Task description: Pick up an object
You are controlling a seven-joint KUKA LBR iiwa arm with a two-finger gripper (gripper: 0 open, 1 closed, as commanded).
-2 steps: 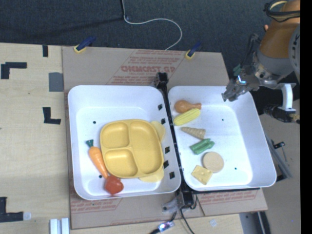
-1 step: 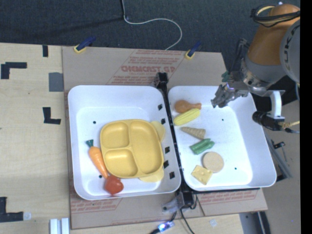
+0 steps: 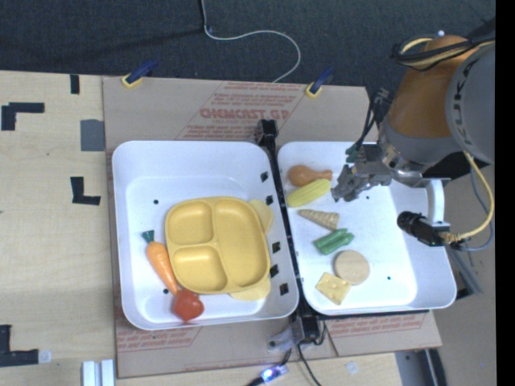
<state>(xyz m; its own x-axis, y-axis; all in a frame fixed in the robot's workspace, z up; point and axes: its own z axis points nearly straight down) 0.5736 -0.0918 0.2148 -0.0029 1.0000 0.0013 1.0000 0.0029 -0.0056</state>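
Corn cob [image 3: 309, 192], yellow with a pale green end, lies beside end effector [image 3: 348, 185].

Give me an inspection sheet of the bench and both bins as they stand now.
Surface: two shallow white bins side by side on brown cardboard.
Job's things: right bin holds brown toy drumstick, yellow corn cob, beige cone, green pod, round tan biscuit, yellow cheese wedge.
Clutter: left bin holds yellow divided plastic tray, orange carrot, red tomato.
Grippers: gripper low over right bin beside corn; jaws' state unclear.
Cables: white cable behind bench.
Surroundings: dark carpet.
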